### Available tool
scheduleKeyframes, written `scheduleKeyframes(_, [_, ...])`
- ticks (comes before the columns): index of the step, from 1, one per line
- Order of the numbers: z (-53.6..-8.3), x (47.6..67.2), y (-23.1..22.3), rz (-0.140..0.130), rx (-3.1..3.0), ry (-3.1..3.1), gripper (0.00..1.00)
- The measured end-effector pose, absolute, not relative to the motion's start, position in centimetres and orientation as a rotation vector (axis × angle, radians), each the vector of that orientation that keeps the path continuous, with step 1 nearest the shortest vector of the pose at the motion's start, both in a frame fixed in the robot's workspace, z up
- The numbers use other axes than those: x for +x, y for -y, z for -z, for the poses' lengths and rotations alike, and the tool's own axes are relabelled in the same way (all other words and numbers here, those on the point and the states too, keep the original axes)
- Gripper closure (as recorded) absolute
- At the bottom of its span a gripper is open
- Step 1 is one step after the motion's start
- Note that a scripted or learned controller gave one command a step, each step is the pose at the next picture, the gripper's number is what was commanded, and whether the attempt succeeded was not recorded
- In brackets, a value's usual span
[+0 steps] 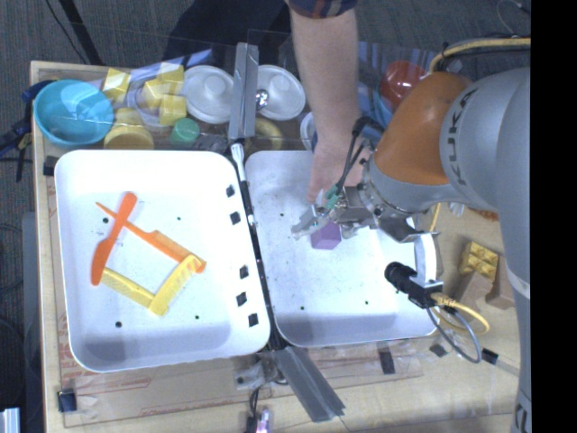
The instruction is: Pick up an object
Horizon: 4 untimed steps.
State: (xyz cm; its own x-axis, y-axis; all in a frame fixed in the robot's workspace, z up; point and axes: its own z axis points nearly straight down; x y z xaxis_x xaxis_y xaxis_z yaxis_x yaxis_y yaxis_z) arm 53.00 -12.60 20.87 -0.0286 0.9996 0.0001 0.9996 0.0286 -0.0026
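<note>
A small purple block [326,236] lies in the right bin [361,318], near its middle. My gripper [317,218] hangs just above and to the left of the block, at the end of the grey arm with its orange band [416,147]. A person's bare forearm [325,88] reaches down from the top of the view, and the hand is right at the gripper, partly hiding it. The block touches the bin floor. In the left bin [81,332] lies a square frame of yellow and orange bars [144,258].
Behind the bins stand a blue bowl [74,113], yellow cups [153,97], white lids [209,93] and a red object [401,79]. A yellow toy [478,260] sits on the bench to the right. A black cable part [410,282] hangs over the right bin.
</note>
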Motion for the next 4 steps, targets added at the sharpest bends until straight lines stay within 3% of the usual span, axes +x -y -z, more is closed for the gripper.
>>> scheduleKeyframes(1, [-10.5,59.3,16.1,-0.005,-2.233,2.205,0.0])
scheduleKeyframes(3, [-9.4,52.4,14.5,0.004,-2.031,2.4,0.0])
scheduleKeyframes(4, [-10.4,52.5,14.6,0.002,-2.027,2.404,1.0])
